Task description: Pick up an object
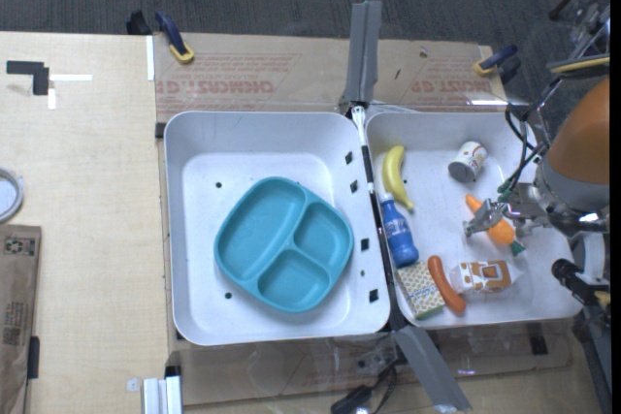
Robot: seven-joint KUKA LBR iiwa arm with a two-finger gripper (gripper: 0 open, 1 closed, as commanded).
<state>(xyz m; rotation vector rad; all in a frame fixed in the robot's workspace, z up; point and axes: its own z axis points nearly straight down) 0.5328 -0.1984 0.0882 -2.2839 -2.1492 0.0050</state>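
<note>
Left bin (184,208): you see a blue divided plate (283,244), far left of the jaws. Right bin (427,126): banana (393,175), blue bottle (399,235), sausage (446,284), and small carton (485,276) just below the jaws. The gripper (490,223) hangs over an orange carrot (493,226); whether the jaws are open you cannot tell.

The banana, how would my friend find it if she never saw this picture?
Look in the right white bin, the one without the blue plate. Near its left wall, toward the top, lies the banana, just above a blue bottle. It is the only yellow, curved thing there.
</note>
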